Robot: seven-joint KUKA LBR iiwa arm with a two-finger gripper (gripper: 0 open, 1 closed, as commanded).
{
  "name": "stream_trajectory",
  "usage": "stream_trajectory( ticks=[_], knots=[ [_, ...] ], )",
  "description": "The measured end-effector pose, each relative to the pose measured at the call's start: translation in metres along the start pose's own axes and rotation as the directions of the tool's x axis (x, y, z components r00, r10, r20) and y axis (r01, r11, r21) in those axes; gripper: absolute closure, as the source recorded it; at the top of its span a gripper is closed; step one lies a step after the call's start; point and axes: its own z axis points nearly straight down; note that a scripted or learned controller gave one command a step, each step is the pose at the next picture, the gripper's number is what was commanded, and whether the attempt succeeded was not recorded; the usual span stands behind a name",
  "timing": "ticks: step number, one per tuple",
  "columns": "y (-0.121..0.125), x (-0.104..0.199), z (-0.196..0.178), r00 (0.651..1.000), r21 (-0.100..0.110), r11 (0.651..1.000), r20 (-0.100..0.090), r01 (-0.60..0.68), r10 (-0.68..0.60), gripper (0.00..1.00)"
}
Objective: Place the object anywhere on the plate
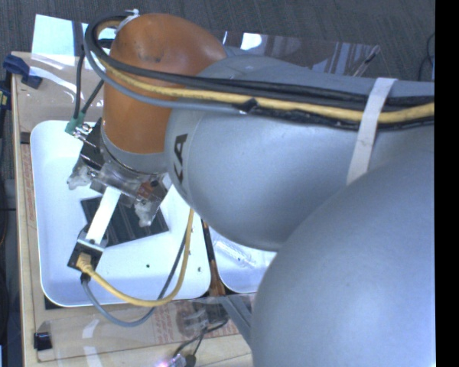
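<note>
Object: hidden somewhere beneath the wrist, place impossible to tell. Looked like the dark square plate (138, 222) lying flat in the white bin (46, 205) on the view's left, directly under the tool (126, 186). Could not tell whether the tool was wide, narrow or holding anything. Judged as the placing step, or a try at it. Next called for a straight descent over the plate and a clean release. Hung low over the bin, arm (291, 174) bulking across from the right, orange band (149, 75) uppermost, wrist pitched down and leftward.
</note>
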Motion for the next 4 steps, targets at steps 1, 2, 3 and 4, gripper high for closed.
stream_trajectory(
  ticks=[1, 2, 3, 4],
  knots=[
    [-0.002, 0.001, -0.008, 1.0, 0.007, 1.0, 0.008, 0.01, -0.01, 1.0],
    [0.041, -0.074, 0.092, 1.0, 0.001, 1.0, 0.004, 0.002, -0.002, 1.0],
    [0.095, -0.068, 0.082, 1.0, 0.0, 1.0, 0.001, 0.018, -0.018, 1.0],
    [0.087, 0.013, 0.217, 0.949, 0.002, 0.949, 0.002, -0.315, 0.315, 1.0]
  ],
)
